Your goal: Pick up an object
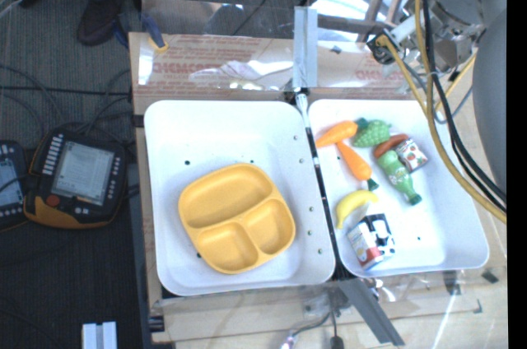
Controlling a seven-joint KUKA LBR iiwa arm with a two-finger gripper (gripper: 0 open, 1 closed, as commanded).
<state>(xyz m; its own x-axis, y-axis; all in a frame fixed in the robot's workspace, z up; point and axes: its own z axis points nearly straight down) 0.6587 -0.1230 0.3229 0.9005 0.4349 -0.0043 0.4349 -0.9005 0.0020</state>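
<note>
Where bins (165,174) sit, two carrots (355,161), one banana (354,206)

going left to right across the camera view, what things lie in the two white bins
yellow plastic divided plate in the left white bin → yellow toy banana → green plastic bottle in the right white bin. The carrots, green bunch and small carton overlap these in left-right position, so they are left out.

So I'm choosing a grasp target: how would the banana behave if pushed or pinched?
The banana looks like smooth moulded plastic, so probably stiff, light and slippery. Its curve may make it pivot when nudged, likely against the can beside it.
</note>
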